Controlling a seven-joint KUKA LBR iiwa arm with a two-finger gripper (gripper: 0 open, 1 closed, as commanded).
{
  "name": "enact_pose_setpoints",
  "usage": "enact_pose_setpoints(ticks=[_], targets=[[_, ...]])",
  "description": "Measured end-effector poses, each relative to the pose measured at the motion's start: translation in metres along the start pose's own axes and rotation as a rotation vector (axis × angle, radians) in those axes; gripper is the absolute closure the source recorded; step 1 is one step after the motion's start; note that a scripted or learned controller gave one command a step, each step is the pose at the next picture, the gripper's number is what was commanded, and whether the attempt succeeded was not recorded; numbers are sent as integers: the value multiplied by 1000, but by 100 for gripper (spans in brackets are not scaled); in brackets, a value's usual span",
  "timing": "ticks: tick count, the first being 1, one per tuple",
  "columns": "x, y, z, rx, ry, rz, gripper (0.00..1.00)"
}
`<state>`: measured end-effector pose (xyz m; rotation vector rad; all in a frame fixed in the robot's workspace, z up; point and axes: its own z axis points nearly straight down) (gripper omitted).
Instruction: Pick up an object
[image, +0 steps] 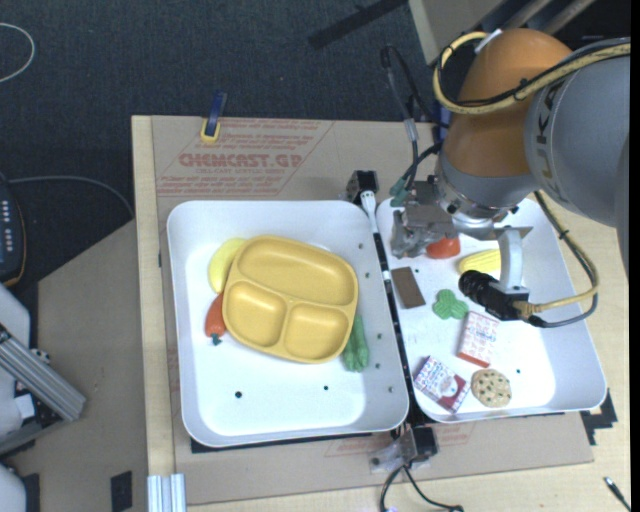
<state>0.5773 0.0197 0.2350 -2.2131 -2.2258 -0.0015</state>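
Jaws (415, 232) low over right bin (560, 385), beside red-orange toy (443, 246) at its upper left (grip state: cannot tell). Best to centre over it, descend straight, then close.

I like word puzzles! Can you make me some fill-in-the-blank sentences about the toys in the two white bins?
1. The yellow plastic divided tray lies in the ___ bin.
2. The round brown chocolate-chip cookie lies in the ___ bin.
3. The gripper hangs over the ___ bin.
4. The divided tray has ___ compartments.

Missing words: left, right, right, three
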Motion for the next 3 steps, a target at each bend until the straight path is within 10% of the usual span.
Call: enact_pose_setpoints(ticks=[3], targets=[[4,-1,19,4,-2,4,100]])
